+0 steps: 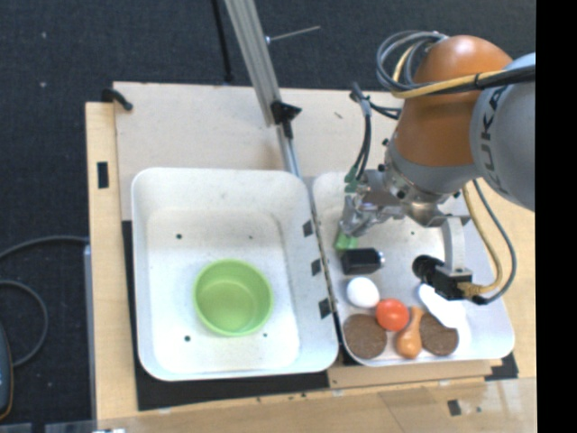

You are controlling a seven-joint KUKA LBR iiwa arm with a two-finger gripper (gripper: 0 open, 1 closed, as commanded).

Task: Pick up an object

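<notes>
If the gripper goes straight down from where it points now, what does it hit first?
Most likely the small green object right under the gripper, at the left edge of the right bin. The black block lies just beyond it. Depth is hard to judge from this slanted view.

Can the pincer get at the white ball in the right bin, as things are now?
Probably yes. The white ball lies uncovered, just below the pincer, with a black block between them. The orange ball and a brown disc sit close, so the approach is tight.
</notes>
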